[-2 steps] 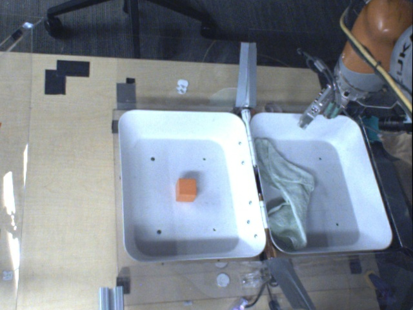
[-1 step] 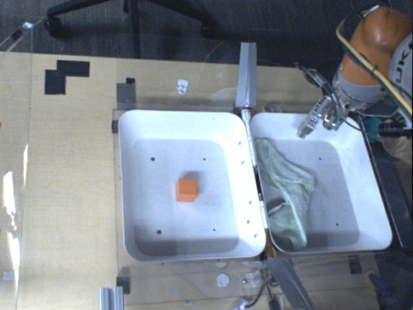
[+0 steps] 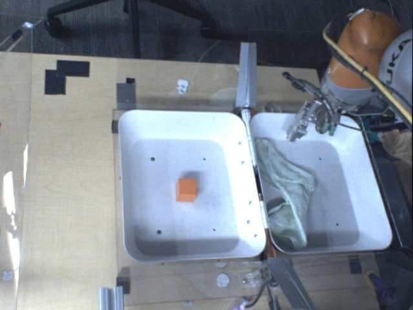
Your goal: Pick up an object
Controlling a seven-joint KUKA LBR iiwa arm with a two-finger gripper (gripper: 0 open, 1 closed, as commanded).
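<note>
Camera view shows the approach step: the fingers (image 3: 301,129) hang bare over the right bin's (image 3: 381,234) far edge, spread or pressed together I cannot tell, so next they must descend onto the crumpled cloth (image 3: 287,196) just below-left, the orange cube (image 3: 186,190) lying well apart in the left bin (image 3: 129,237).

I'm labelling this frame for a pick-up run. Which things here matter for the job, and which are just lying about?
For the job:
- orange block in the left bin
- crumpled cloth in the right bin
- gripper, above the right bin's far edge

Just lying about:
- black tape patches on the bench
- chair base on the floor
</note>
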